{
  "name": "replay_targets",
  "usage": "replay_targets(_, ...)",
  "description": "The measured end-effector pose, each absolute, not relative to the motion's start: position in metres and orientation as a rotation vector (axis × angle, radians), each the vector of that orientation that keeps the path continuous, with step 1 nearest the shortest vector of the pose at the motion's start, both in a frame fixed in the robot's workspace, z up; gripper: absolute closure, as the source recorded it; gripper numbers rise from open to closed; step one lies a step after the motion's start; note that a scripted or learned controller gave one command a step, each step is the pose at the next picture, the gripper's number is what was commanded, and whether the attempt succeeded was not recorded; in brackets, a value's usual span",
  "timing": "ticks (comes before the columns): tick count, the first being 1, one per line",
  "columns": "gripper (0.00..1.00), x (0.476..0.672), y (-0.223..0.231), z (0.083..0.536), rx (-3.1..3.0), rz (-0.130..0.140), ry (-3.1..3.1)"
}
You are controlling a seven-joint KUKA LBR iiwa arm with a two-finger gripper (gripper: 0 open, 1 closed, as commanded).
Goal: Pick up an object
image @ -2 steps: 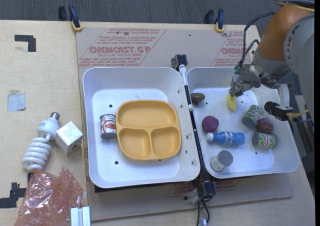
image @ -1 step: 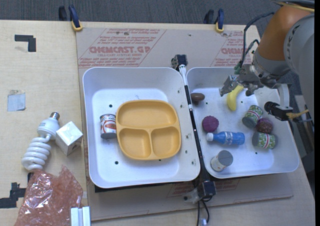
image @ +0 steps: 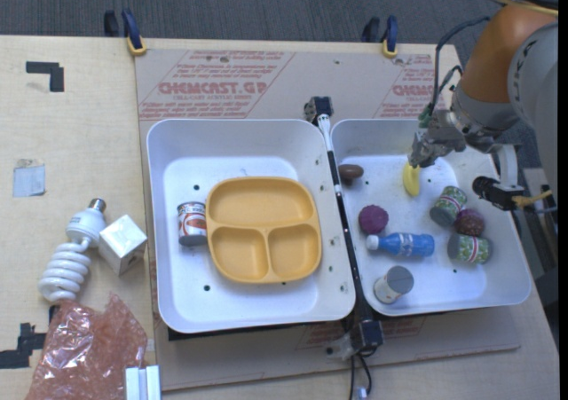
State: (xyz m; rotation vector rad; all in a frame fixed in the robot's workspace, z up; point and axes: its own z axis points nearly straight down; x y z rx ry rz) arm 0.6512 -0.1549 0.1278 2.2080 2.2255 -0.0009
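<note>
Banana (image: 412, 180), small and yellow, stands nearly upright in the right bin (image: 506, 287), near its back wall, with the gripper (image: 421, 157) directly above, touching its top; whether it actually grips the fruit cannot be told. Around it lie a brown egg-shaped thing (image: 351, 173), a purple ball (image: 374, 218), a blue bottle (image: 404, 245) and several cans. The left bin (image: 169, 292) holds a yellow divided tray (image: 264, 229) and a small can (image: 192, 223).

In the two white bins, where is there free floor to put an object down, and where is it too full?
Left white bin: bare floor behind the yellow divided plastic tray, and along the front wall. Right white bin: a bare patch behind the blue plastic bottle, beside the small yellow object. Its right side, with the green cans, is crowded.
</note>
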Motion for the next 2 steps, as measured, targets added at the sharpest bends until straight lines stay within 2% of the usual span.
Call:
replay_targets(1, 0.0, 0.651, -0.155, 0.128, 2.208, -0.001, 2.225)
replay_targets(2, 1.0, 0.652, -0.155, 0.138, 2.204, -0.001, 2.226)
